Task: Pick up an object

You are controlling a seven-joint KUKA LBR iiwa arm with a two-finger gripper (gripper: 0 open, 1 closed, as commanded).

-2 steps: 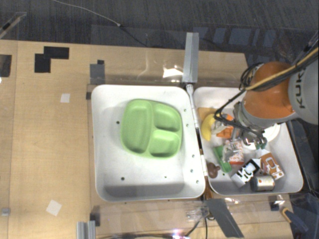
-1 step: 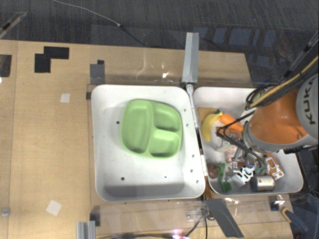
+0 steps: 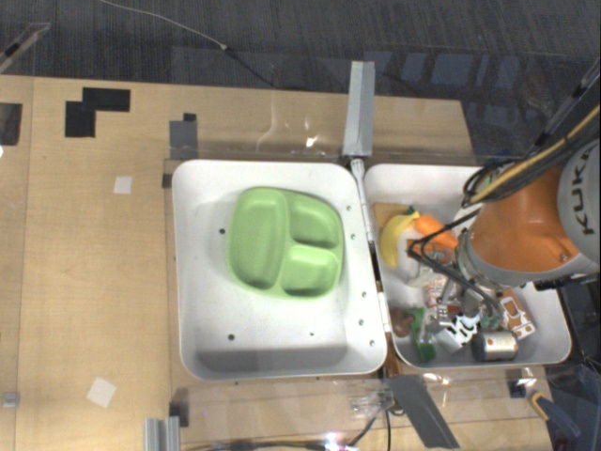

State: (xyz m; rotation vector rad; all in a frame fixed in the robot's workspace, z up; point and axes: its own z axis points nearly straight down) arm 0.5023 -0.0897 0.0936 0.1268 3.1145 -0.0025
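My gripper (image 3: 451, 310) hangs low over the right bin (image 3: 554, 350), in the middle of a cluster of small objects. Just left of it lie a yellow banana-shaped toy (image 3: 395, 237) and an orange piece (image 3: 427, 225). Below it sit a black-and-white item (image 3: 461, 330), a silver can (image 3: 495, 346), a small green piece (image 3: 425, 349) and a brown round piece (image 3: 404, 324). An orange-and-white packet (image 3: 516, 316) lies to its right. The wrist and its orange band hide the bin's centre.
The left bin (image 3: 202, 346) holds a green divided plate (image 3: 285, 242). A grey metal divider (image 3: 358, 120) stands behind the seam between the bins. Cables run from the arm toward the upper right.
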